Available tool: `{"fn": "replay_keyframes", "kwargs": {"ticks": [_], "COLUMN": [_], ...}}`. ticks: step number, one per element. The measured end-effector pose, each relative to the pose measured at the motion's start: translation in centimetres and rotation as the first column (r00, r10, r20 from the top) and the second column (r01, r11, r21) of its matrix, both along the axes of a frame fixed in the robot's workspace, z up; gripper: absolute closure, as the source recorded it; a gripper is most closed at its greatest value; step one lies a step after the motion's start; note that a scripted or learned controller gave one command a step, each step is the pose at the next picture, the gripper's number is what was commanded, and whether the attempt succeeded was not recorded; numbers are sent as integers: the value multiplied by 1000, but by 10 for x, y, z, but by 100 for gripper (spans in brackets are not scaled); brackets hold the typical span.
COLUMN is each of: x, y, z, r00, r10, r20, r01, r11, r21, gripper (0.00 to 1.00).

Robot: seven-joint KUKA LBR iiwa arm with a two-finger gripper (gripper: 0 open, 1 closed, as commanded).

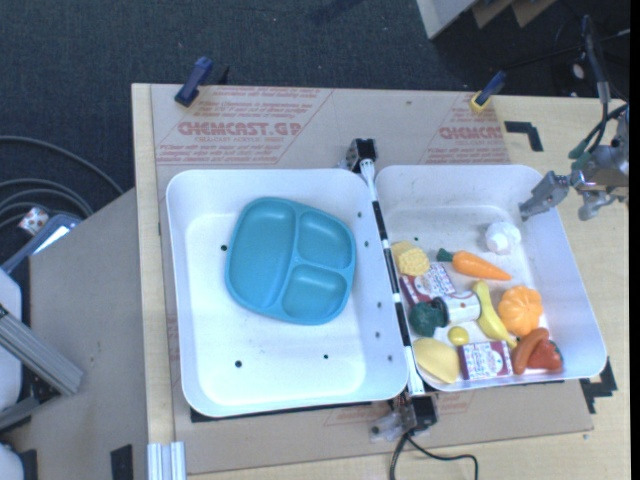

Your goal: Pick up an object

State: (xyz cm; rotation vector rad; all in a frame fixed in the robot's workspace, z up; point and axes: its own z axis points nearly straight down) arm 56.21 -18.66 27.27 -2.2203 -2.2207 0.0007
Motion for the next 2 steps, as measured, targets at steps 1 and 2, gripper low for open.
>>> {"fn": "replay_keyframes", "kwargs": {"ticks": [1,2], "x": [59,104], "y": [-18,-1], "z": [-117,-189], "r00": [1000,1000], "r10": [0,1], "r20": [-1,1], "r01": [0,-1], "r11": [1000,1000], "r21": [0,-1], "gripper": [0,0]}}
